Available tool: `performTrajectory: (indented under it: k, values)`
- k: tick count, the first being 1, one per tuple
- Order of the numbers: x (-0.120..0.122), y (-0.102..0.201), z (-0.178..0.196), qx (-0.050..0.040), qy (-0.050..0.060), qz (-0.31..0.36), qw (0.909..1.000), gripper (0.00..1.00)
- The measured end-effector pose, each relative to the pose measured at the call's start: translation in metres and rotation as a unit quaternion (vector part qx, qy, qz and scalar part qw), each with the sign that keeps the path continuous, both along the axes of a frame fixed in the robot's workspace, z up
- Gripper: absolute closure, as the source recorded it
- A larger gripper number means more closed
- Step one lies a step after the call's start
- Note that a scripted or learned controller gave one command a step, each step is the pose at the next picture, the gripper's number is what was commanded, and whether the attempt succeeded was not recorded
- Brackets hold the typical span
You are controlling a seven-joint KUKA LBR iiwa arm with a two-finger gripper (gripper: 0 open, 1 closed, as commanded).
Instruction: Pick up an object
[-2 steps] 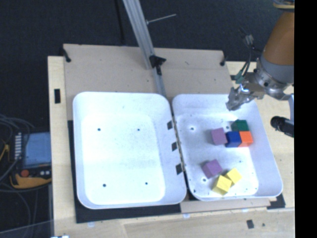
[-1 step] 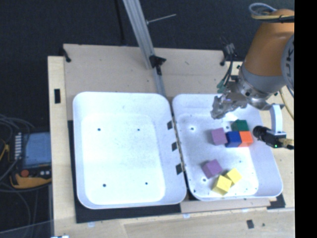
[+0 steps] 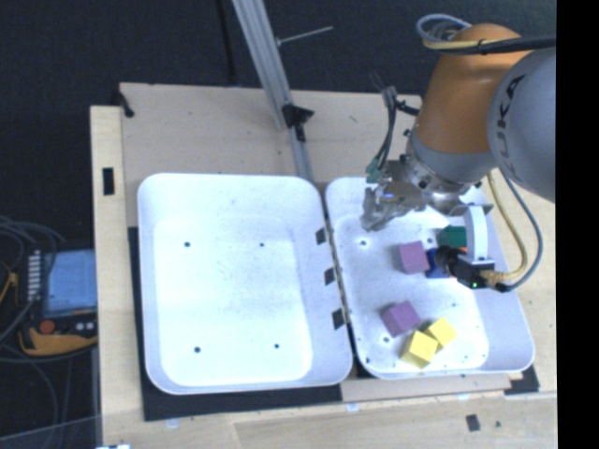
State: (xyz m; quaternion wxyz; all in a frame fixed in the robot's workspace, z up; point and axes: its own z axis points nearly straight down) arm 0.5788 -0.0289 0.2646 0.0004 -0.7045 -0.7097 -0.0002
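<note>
In the right bin (image 3: 370,363) lie two purple blocks, one (image 3: 411,256) near the middle and one (image 3: 401,317) nearer the front. Two yellow blocks (image 3: 421,347) (image 3: 442,332) sit side by side at the front. A green block (image 3: 454,236) and a blue piece (image 3: 440,267) lie by the right rim, partly hidden by the arm. My gripper (image 3: 374,212) hangs over the bin's back left part, up and left of the middle purple block. Nothing shows between its fingers.
The left bin (image 3: 164,279) stands beside the right one, with small black clips along the shared edge. A slanted metal pole (image 3: 267,59) rises behind the bins. Cables and a blue box (image 3: 70,281) lie off the bench at the left.
</note>
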Motion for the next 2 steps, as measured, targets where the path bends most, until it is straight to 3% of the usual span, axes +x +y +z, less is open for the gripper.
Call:
performTrajectory:
  k: [2]
  values:
    - [-0.016,0.09,-0.004,0.0006,0.001,0.0,1.0,1.0]
